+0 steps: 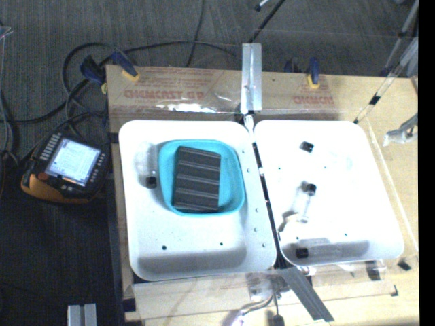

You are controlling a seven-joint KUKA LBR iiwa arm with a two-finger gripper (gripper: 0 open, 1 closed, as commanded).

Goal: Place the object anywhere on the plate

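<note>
**Count on the bench**

I count two white bins: left bin [197, 250], right bin [353, 175]. One blue plate [232, 182], carrying one dark ribbed block [197, 177]. Three small dark bits in the right bin, one [306, 146] near its top.

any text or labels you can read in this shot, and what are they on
Orange lettering on the cardboard sheet behind the left bin: appears mirrored, too blurred to read.
Shorter orange print on the cardboard behind the right bin: also reversed and blurred, unreadable.
Handheld pendant on the floor: lit screen, contents too small to read.
No text visible on the blue plate or the dark ridged block.
</note>
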